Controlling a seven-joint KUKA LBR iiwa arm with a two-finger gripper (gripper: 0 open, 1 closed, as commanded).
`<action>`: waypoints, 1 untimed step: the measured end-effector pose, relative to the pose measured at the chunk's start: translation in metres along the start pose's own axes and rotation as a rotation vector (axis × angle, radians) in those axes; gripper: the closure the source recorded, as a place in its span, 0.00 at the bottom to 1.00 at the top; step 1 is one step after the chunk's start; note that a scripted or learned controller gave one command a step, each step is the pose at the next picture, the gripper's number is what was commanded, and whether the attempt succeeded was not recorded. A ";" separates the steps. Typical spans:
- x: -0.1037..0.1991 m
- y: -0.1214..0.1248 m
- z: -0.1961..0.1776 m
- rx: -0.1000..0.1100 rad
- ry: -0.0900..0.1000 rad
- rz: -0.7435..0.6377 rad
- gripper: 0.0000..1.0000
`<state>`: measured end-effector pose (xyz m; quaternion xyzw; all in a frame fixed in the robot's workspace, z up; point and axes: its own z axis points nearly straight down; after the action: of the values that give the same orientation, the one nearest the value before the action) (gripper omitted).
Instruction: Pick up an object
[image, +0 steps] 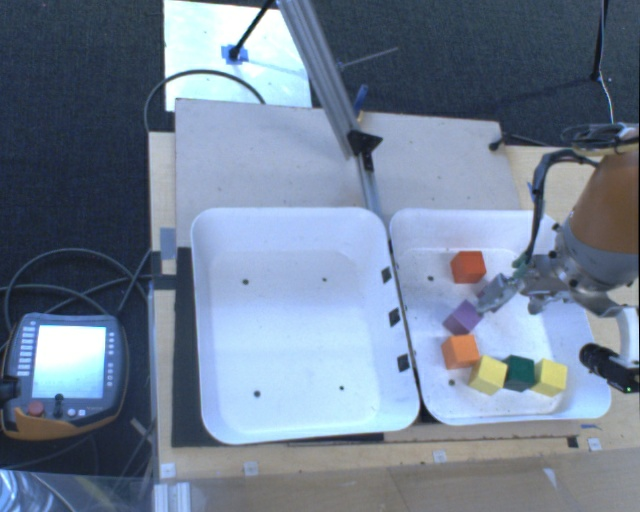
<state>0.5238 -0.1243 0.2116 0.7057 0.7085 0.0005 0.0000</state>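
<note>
Several small blocks lie in the right bin (420, 250). A red-orange block (468, 266) sits toward the back, and a purple block (462, 318) is in the middle with an orange block (461, 350) just in front of it. Along the front wall a yellow block (489, 375), a green block (519, 372) and another yellow block (549, 376) form a row. My gripper (495, 294) reaches in from the right. Its tip hangs just above and to the right of the purple block, below the red-orange one. Nothing is visibly held.
The left bin (215, 300) stands beside the right one, with black clips on the shared wall. A slanted metal pole (330, 80) ends at the back between the bins. A teach pendant (60, 375) and cables lie far left.
</note>
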 end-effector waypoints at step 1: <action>0.000 0.000 0.000 -0.001 0.000 0.001 0.00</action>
<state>0.5240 -0.1244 0.2119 0.7061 0.7081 0.0008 0.0005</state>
